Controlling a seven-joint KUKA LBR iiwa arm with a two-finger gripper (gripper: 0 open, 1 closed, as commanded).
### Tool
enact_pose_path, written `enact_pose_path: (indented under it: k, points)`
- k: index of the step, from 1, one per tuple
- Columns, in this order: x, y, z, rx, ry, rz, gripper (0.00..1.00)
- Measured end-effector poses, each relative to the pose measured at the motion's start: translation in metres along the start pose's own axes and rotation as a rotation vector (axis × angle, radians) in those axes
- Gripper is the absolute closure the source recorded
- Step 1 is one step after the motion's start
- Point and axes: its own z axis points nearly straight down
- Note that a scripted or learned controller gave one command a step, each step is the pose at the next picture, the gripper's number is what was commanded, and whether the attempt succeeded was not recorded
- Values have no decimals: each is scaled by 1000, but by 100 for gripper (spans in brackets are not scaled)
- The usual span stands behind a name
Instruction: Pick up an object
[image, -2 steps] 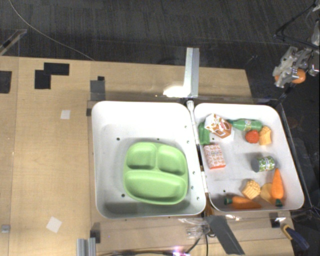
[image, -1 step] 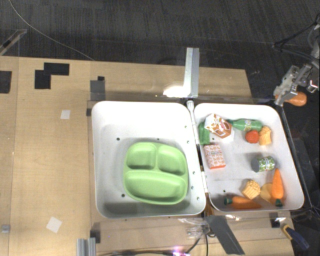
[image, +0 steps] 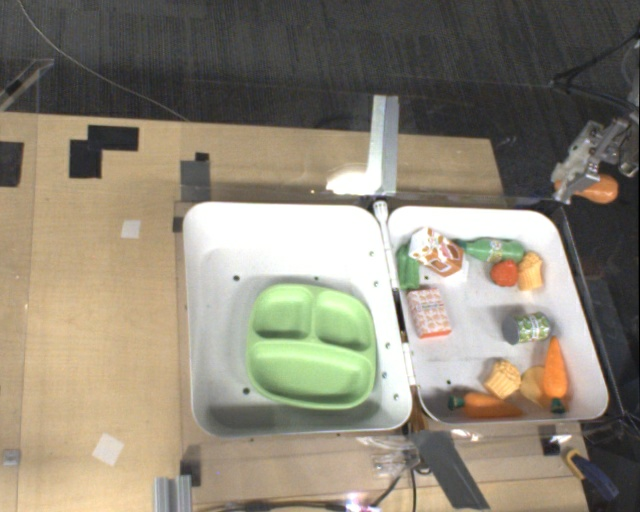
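The hand (image: 583, 178) sits at the upper right, outside the bins and just past the far right corner of the right bin (image: 578, 262); a small orange thing (image: 601, 189) shows at its tip, seemingly clamped between the fingers, though it is too small to name.

Two shallow white bins lie side by side on the wooden tabletop (image: 90, 330); the left bin (image: 210, 250) holds a green divided plate (image: 311, 345), lying flat near the middle and toward the near side, with three compartments.

The right bin holds a scatter of small things; a green bottle (image: 492, 248) lies on its side near the far wall, with a red ball (image: 505, 272) just beside it and a small orange-yellow piece (image: 530, 271) touching the ball on the right; a white and orange packet (image: 436, 252) lies to the left of the bottle, partly over a green item (image: 407, 270) against the left wall; a pink box (image: 429, 312) lies just below the packet; a small green can (image: 532, 327) lies on its side toward the right, apart from the others; a carrot (image: 555, 370) stands along the right wall near the front, with a yellow piece (image: 533, 384) beside it and a corn-like chunk (image: 502, 378) just to the left; another long orange vegetable (image: 487, 405) lies along the near wall.
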Motion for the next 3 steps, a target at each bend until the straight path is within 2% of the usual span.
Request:
enact_pose_path:
  k: [2,3]
  points:
    - [-4,2,-28,-2,-24,-5,100]
    - [6,-3,22,2,16,119,100]
